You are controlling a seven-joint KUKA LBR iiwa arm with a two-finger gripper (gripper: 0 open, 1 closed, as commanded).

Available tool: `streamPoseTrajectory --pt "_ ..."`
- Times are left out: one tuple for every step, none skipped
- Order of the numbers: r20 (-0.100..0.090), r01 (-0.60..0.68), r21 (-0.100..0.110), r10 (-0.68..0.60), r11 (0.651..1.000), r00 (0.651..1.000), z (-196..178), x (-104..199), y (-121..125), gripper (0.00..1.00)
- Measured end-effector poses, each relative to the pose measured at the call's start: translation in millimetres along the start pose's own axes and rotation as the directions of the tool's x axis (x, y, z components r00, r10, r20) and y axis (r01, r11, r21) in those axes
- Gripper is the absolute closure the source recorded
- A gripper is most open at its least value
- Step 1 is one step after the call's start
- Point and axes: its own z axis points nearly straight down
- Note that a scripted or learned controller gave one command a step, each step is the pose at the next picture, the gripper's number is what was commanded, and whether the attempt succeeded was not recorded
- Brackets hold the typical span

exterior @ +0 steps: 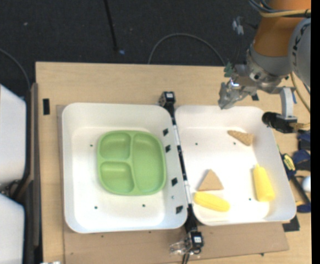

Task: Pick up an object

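No legible text, labels, brand marks, numbers or signs appear on any surface in the camera view.

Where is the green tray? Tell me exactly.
The green tray lies in the left white bin, about central, left of the divider between the bins; the yellow and tan pieces lie in the right bin.

Two yellow corn cobs (263,183) and two tan wedges (210,181), loose in the right bin (204,126).

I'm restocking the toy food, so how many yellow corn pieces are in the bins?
2, both in the right bin: one corn piece lies at the near edge, just below the tan wedge; the other corn piece lies along the right side.
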Motion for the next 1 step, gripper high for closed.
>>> streamPoseTrajectory --pt "-0.001 0.001 0.006 -0.001 1.0 1.0 16.4 51.5 -3.4 1.0"
